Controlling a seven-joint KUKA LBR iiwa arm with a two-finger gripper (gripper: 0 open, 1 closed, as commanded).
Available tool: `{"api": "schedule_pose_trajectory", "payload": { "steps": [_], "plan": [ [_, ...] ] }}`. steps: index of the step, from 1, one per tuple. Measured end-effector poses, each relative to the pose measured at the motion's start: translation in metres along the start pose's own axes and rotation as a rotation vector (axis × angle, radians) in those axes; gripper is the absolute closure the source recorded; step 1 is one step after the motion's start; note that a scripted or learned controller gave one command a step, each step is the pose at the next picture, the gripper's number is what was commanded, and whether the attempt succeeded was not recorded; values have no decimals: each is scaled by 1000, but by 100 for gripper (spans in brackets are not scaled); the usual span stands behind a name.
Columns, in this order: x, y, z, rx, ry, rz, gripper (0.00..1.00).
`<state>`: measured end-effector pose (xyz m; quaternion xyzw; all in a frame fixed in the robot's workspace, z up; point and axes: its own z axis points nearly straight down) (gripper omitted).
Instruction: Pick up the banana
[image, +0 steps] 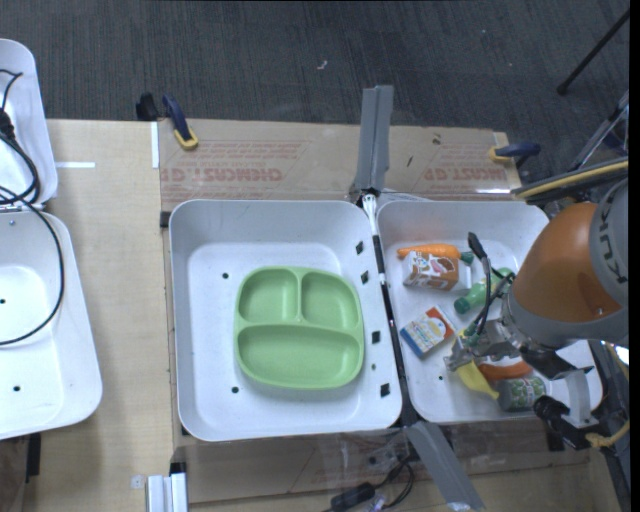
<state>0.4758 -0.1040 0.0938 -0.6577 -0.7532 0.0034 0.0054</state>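
Observation:
The banana (477, 379) is a yellow piece lying in the front part of the right bin (425, 215), partly covered by the arm. My gripper (470, 352) hangs low over the bin, directly above and touching or nearly touching the banana's upper end. The grey arm with its orange band (565, 265) comes in from the right and hides the bin's right side.
In the right bin lie a carrot (430, 250), a white and red packet (433, 270), a green bottle (470, 297), a small colourful box (426, 331) and a green can (520, 393). The left bin (195, 300) holds a green divided plate (298, 327).

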Motion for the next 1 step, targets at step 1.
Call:
{"api": "schedule_pose_trajectory", "payload": {
  "steps": [1],
  "plan": [
    [81, 55, -119, -6, -5, -132, 100]
  ]
}}
